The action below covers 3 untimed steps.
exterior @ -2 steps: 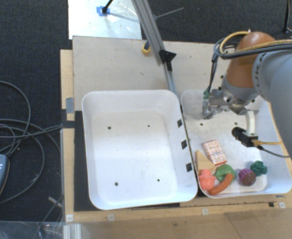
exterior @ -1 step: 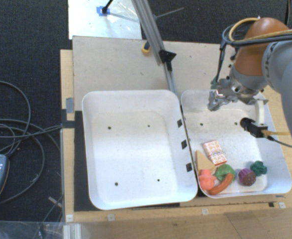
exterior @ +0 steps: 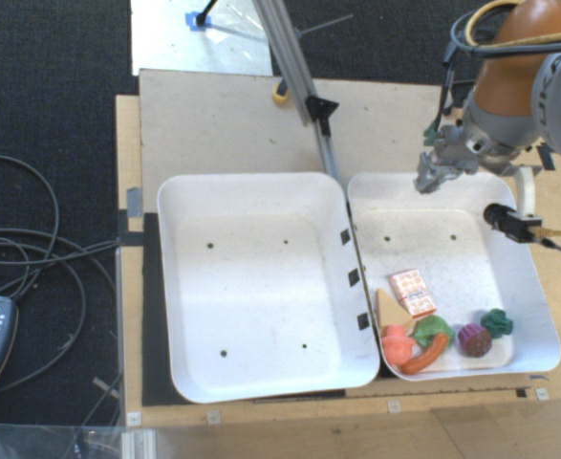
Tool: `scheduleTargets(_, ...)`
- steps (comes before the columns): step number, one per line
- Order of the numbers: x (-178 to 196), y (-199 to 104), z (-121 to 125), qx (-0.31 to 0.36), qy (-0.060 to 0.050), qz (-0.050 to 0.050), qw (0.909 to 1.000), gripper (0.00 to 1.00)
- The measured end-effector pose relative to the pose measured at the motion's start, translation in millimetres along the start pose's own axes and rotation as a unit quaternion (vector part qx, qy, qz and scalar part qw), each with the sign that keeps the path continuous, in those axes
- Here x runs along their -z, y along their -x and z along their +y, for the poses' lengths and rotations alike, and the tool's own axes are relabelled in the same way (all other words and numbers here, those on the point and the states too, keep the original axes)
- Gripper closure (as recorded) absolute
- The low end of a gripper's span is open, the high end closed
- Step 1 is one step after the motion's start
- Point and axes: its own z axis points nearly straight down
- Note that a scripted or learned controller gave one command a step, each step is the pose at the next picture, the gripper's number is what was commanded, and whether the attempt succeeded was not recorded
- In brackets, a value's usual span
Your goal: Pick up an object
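The grey arm's two-finger gripper [exterior: 433, 178] hung over the far rim of the right-hand shallow white bin [exterior: 452, 232], well apart from the objects; whether it was open or shut could not be told at this angle, and nothing showed in its grasp. All candidates lay clustered in that bin's near corner. A small pink-and-white printed carton [exterior: 412, 292] sat flat and slightly apart from the rest. Nearer the front lay an orange-red rounded toy [exterior: 396, 343], touching a long orange carrot-like piece [exterior: 426, 353], with a green leafy toy [exterior: 432, 329] lying across them. A dark purple round toy [exterior: 473, 339] sat just beside a dark green ruffled toy [exterior: 496, 322]. The left-hand shallow white bin [exterior: 261, 285] held nothing worth a try. Judged all to be light toys, likely hollow plastic, smooth and prone to slipping. The carton looked the best target: stiff flat sides, clear space around it, best taken across its narrow width. The round pieces would probably roll away from closing fingers; the crowded ones risked a double grab.
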Motion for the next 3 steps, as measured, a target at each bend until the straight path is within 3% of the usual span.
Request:
scheduleTargets(1, 30.4, 0.3, 1.6, 0.0, -0.002, 0.0, 1.0, 1.0)
scheduleTargets(3, 39.5, -99.8, -3.5, 0.004, -0.004, 0.002, 1.0, 1.0)
